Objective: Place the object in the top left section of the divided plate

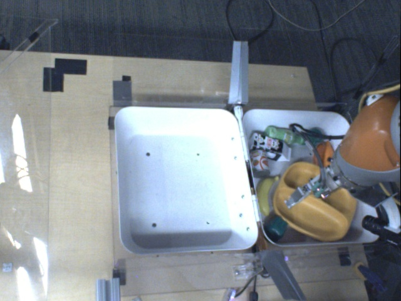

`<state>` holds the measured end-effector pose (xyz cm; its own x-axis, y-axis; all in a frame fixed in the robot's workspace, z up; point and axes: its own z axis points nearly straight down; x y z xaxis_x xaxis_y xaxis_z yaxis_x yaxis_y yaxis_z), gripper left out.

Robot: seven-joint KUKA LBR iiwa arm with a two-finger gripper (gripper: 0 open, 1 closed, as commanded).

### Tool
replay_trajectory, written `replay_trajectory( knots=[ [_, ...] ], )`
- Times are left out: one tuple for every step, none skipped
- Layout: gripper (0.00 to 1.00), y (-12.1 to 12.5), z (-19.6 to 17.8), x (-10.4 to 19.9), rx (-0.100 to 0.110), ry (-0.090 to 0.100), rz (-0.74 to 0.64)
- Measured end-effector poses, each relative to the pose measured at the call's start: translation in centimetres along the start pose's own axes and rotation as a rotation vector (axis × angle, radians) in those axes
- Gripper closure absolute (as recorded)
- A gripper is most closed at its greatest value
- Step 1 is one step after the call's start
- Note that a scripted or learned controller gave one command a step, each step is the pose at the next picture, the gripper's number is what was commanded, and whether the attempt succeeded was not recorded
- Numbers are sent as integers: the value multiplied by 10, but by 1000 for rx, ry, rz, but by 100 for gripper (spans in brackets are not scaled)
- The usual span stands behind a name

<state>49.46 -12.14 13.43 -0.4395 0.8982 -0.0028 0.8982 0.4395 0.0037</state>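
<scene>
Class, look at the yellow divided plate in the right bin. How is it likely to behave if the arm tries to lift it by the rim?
The plate looks like moulded plastic, so probably stiff and fairly light. It is wide, so gripped at one rim it may tilt or swing. Its surface seems smooth, so slipping is possible. It rests on clutter, so it may rock.

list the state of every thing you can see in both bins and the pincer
left bin: white, sits level beside the right bin
right bin: crowded with items
yellow divided plate: lies in the right bin, partly under the arm
pincer: low over the yellow divided plate, nothing seen between its fingers
green bottle: lying on its side at the far end
teal round item: tucked at the plate's near edge
</scene>
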Motion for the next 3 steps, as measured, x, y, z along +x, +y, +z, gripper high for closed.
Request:
replay_trajectory(
  knots=[
    [0, 37, -68, 90, -2, 0, 52],
    [0, 47, -207, 89, -4, -1, 126],
    [0, 53, -51, 125, 3, 2, 301]
  ],
)
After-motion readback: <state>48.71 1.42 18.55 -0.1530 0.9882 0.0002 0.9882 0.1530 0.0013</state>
